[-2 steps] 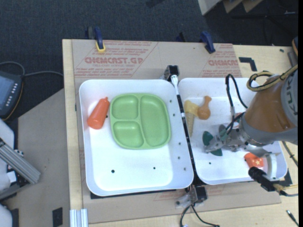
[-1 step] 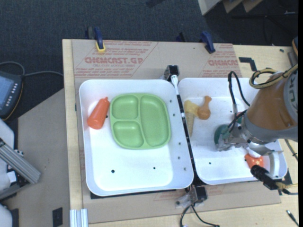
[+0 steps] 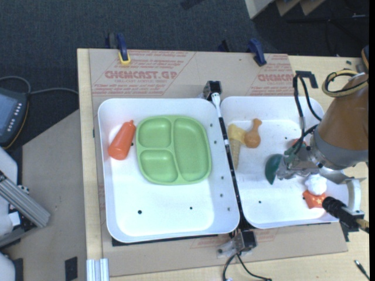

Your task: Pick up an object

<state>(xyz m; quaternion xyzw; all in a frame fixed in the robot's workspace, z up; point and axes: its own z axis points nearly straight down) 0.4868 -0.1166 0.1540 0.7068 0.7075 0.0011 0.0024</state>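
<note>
**Arm low over the right bin, its jaws hidden**

Right of centre, the grey arm [image 3: 345, 127] with its orange band reaches in from the frame's right edge and covers much of the right bin [image 3: 258, 212]. Its wrist and gripper [image 3: 288, 167] sit low beside a dark green object [image 3: 272, 168], which lies in the middle of that bin. The metal parts there blur into one another, so whether the jaws stand apart or together cannot be told, nor whether they touch the green object. Black cables loop over the bin's upper right corner and hide its rim.

Toward the upper left of the right bin lie a pale yellow piece [image 3: 235, 134] and, just beside it on the right, a tan pear-shaped piece [image 3: 253, 137]; the two look to be touching. Near the lower right, partly under the arm, sit a small white object [image 3: 316, 184] and an orange one [image 3: 312, 199], close together and hard to make out.

Left of centre, the left bin [image 3: 164, 215] holds a green divided plate [image 3: 174, 150] with three compartments. An orange bottle-shaped toy [image 3: 121, 140] lies tilted just beside the plate's left edge. Both bins rest on a cardboard-covered table [image 3: 176, 69] held by clamps at its top edge.
</note>
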